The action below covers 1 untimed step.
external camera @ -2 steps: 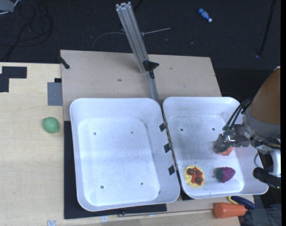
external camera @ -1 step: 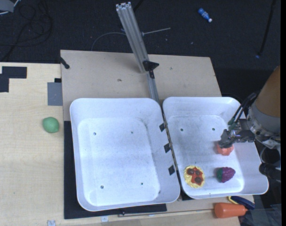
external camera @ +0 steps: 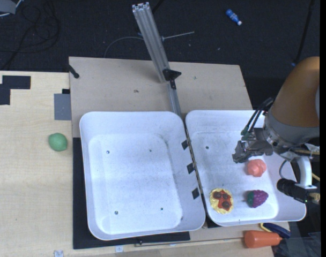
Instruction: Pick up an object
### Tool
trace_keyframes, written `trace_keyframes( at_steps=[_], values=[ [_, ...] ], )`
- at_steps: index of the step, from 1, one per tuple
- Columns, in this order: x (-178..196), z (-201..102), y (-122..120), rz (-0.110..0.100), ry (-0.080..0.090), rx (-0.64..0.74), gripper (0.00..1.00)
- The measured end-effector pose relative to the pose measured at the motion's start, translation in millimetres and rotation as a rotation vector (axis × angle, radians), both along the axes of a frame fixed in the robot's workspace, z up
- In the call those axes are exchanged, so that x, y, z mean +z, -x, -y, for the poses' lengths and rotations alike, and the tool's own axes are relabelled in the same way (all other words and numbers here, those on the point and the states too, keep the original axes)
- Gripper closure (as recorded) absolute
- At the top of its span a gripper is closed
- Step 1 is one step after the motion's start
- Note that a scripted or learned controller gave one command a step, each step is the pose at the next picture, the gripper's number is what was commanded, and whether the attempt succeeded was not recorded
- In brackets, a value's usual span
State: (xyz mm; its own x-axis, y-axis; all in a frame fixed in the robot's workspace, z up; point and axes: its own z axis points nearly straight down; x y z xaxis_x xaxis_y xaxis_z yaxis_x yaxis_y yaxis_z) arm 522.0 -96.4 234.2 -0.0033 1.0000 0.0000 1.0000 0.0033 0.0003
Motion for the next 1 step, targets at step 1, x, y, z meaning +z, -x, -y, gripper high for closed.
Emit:
trace_keyframes(
  at_steps=[1],
  values=[
    [1.5,-55.4,0.6,-0.001,-0.001,0.001,1.0]
  ],
)
